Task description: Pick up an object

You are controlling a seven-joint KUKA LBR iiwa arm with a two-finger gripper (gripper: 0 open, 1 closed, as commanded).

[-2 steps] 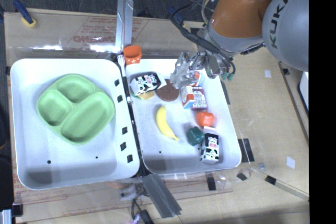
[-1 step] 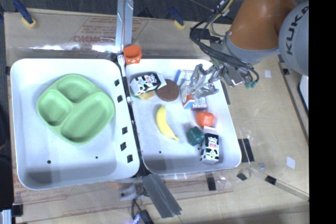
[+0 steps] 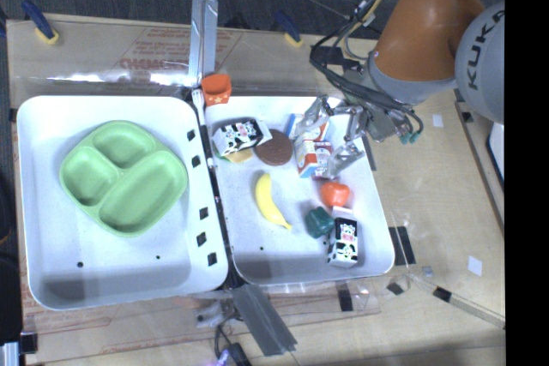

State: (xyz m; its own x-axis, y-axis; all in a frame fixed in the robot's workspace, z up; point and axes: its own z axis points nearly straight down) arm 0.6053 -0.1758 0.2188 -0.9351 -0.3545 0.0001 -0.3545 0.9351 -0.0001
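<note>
1. You have two shallow white plastic bins on the surface; the right bin (image 3: 377,257) carries the clutter, while the left bin (image 3: 34,261) holds a green divided plate (image 3: 124,176).
2. The grey arm with the orange band (image 3: 425,26) reaches in over the right bin's upper right part.
3. Its two-finger gripper (image 3: 330,137) sits right over a small red-and-white carton (image 3: 313,157). The fingers look spread to either side of the carton, not yet clamped on it, though shadow and cables muddy this.
4. The carton seems to lie with its long axis running up and down the view, top end toward the far rim.
5. Watch for crowding: a brown round disc (image 3: 276,152) touches the carton's left side and an orange-red lump (image 3: 335,193) sits just below. A fingertip landing on either would probably tip or push the carton instead of gripping it.
6. The yellow banana (image 3: 271,201), pointing down-right, lies well clear.
</note>
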